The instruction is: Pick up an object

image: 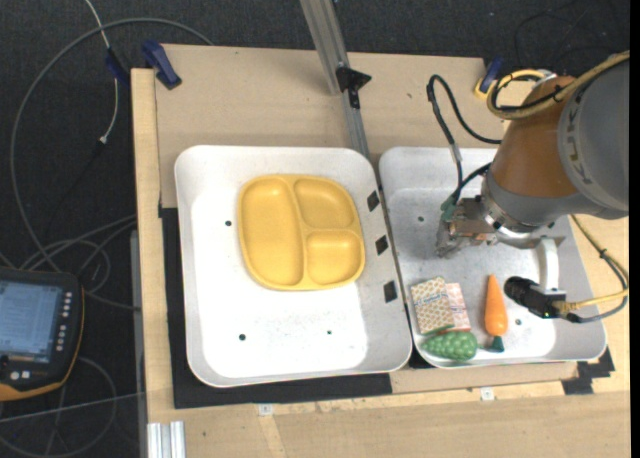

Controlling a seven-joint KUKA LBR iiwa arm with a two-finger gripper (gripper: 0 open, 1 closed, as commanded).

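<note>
Objects: I see three loose items in the right bin (405, 186), all near its front edge, none lifted.
Left bin (200, 246): it carries a yellow divided plate (300, 230).
Gripper (462, 238): low over the right bin's middle, behind the items.
Packet (440, 306): patterned, beside the carrot (495, 308).
Green toy (449, 346): just below the packet.
</note>
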